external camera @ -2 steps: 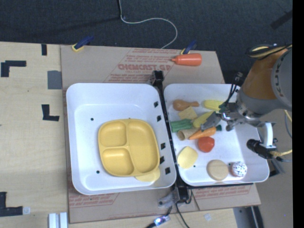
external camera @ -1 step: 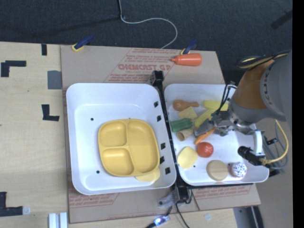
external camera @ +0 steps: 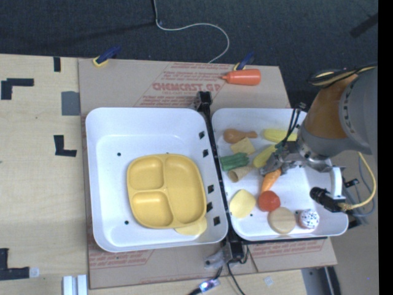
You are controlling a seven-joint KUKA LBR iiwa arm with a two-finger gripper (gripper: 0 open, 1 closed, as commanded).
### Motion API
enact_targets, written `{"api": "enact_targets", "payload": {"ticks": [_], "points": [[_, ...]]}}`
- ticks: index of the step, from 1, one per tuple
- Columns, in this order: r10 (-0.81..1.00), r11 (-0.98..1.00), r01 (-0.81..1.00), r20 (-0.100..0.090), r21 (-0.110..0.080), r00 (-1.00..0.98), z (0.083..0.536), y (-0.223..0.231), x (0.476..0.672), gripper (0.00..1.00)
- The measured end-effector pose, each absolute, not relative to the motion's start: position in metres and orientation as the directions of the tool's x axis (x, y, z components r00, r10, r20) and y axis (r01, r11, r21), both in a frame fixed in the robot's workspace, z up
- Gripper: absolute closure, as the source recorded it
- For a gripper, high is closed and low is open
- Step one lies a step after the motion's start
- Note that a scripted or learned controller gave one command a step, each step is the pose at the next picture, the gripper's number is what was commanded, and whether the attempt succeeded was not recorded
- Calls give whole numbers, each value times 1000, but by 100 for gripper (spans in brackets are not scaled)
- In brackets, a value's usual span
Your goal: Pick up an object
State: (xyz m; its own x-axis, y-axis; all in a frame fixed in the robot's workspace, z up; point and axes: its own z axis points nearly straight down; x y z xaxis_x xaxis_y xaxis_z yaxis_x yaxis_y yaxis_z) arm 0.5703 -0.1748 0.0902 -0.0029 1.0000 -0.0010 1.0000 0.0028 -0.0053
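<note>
The right bin (external camera: 319,229) holds several toy foods: an orange carrot (external camera: 270,179), a red tomato (external camera: 268,201), a green piece (external camera: 234,161), a yellow lemon-like piece (external camera: 242,203), a tan round piece (external camera: 282,220), a spotted white ball (external camera: 308,219) and yellow and brown pieces near the top. My gripper (external camera: 284,163) reaches in from the right and hangs low over the bin's middle, its tip just above the carrot's upper end. The arm's grey wrist and orange band (external camera: 328,112) hide the bin's right side.
The left bin (external camera: 104,165) holds a yellow divided plate (external camera: 166,189) with a pale yellow piece (external camera: 190,228) under its lower edge. An orange toy carrot (external camera: 243,77) lies on the cardboard behind the bins. A white cable runs across the dark floor at the top.
</note>
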Motion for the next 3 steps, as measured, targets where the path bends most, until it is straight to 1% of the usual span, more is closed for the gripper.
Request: {"api": "enact_targets", "payload": {"ticks": [1, 2, 3], "points": [[1000, 2, 1000, 0, -1, -2, 145, -180, 577, 100], [1000, 3, 1000, 0, -1, -3, 200, -172, 583, 100], [1000, 3, 1000, 1, -4, -2, 222, -171, 583, 100]]}}
